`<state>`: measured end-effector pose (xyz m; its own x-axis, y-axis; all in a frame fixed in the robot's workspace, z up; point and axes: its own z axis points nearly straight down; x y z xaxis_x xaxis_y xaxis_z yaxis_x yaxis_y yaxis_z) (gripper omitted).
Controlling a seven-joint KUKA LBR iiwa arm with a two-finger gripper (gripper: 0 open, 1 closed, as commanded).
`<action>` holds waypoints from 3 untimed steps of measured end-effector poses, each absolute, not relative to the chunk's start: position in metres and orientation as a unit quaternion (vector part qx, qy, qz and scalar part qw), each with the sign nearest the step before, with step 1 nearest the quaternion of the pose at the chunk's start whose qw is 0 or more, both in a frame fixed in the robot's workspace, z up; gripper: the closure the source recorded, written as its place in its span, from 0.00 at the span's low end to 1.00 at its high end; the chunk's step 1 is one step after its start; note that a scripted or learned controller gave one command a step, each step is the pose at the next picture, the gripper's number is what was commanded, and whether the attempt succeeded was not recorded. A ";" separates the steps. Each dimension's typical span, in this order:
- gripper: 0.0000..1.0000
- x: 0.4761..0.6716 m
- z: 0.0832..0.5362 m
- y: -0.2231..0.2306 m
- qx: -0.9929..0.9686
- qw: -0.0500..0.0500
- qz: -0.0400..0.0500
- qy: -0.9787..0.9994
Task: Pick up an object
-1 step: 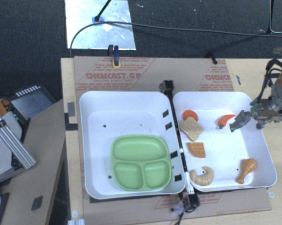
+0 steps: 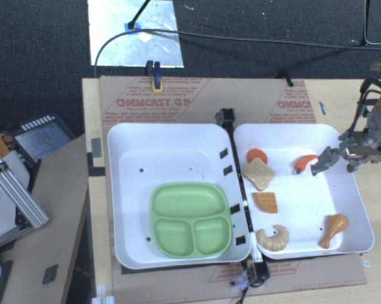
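Observation:
The right bin (image 2: pixel 351 192) holds several toy foods: a red round piece (image 2: pixel 257 156), a tan bread slice (image 2: pixel 258 174), an orange wedge (image 2: pixel 266 202), a curled beige pastry (image 2: pixel 273 238), a drumstick (image 2: pixel 332 229) and a small orange-red piece (image 2: pixel 304 162). My gripper (image 2: pixel 336 165) hangs over the bin's upper right part, open, with nothing between its fingers. Its left finger (image 2: pixel 320 164) is just right of the orange-red piece.
The left bin (image 2: pixel 128 156) holds a green divided plate (image 2: pixel 190 218). A black clip strip (image 2: pixel 231 159) runs along the seam between the bins. Cables cross the dark floor behind the bench, and a grey device (image 2: pixel 43 139) sits at the left.

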<state>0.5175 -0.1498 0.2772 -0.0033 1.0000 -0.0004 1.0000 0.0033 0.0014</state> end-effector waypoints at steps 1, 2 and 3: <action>0.00 0.518 0.216 -0.146 0.707 0.000 0.000 0.708; 0.00 0.524 0.174 -0.146 0.707 0.000 0.000 0.707; 0.00 0.514 0.121 -0.151 0.707 -0.001 0.000 0.707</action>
<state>0.5144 -0.1510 0.1208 -0.0003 1.0000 0.0006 1.0000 0.0003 -0.0019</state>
